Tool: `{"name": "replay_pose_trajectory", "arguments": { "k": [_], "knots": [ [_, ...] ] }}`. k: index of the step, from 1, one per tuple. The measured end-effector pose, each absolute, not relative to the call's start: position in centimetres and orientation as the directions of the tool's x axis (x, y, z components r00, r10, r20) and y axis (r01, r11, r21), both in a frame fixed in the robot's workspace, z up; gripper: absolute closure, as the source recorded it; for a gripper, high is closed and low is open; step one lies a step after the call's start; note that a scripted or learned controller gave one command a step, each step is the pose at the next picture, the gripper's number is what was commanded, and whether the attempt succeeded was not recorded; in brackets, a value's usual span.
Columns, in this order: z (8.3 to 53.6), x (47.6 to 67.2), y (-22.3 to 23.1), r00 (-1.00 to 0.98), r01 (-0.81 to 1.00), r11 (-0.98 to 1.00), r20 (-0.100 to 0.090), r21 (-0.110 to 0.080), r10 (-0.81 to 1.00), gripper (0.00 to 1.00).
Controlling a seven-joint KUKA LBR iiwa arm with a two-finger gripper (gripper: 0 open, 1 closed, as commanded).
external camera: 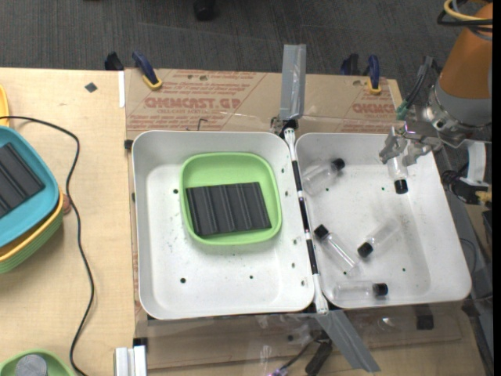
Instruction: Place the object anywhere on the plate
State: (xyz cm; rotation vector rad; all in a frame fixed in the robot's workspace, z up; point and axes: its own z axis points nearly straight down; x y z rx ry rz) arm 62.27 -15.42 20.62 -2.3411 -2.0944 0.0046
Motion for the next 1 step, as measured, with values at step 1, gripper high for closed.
{"name": "replay_pose_trajectory", "arguments": {
  "k": [1],
  "knots": [
    [20.63,62.28,-15.42,0.111,0.994,-0.111,-0.002,-0.002,0.994,0.00]
  ]
}}
